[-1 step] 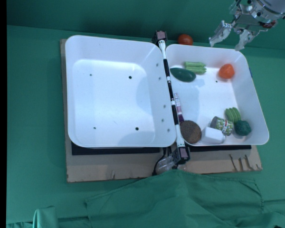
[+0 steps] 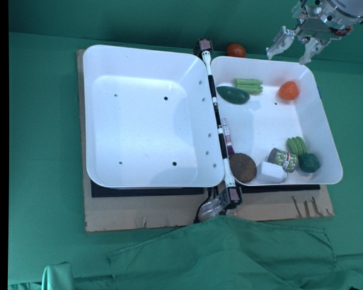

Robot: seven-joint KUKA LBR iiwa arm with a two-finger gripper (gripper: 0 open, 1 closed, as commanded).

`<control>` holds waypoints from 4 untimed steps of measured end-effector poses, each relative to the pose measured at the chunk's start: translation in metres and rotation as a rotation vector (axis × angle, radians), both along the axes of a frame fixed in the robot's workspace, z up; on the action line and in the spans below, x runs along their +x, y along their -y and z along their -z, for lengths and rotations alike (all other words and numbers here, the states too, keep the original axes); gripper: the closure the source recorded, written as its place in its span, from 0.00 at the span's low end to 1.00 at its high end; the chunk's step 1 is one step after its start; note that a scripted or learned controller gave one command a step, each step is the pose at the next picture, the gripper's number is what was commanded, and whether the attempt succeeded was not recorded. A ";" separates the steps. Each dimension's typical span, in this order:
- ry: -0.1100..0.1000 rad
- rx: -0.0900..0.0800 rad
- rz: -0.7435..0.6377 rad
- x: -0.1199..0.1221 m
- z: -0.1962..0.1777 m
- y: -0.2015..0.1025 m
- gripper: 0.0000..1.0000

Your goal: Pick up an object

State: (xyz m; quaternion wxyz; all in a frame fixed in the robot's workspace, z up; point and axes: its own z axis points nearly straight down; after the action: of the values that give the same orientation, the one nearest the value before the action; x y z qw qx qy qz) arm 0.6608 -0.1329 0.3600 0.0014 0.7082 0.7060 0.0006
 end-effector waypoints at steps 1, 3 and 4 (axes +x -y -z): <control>-0.005 -0.001 0.001 0.005 0.043 0.008 0.00; -0.006 0.000 0.001 -0.002 0.163 0.015 0.00; 0.004 -0.002 -0.001 0.001 0.176 0.017 0.00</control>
State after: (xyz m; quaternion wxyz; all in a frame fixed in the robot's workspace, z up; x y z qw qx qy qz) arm 0.6617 -0.1496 0.1844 0.0039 0.7080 0.7062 0.0013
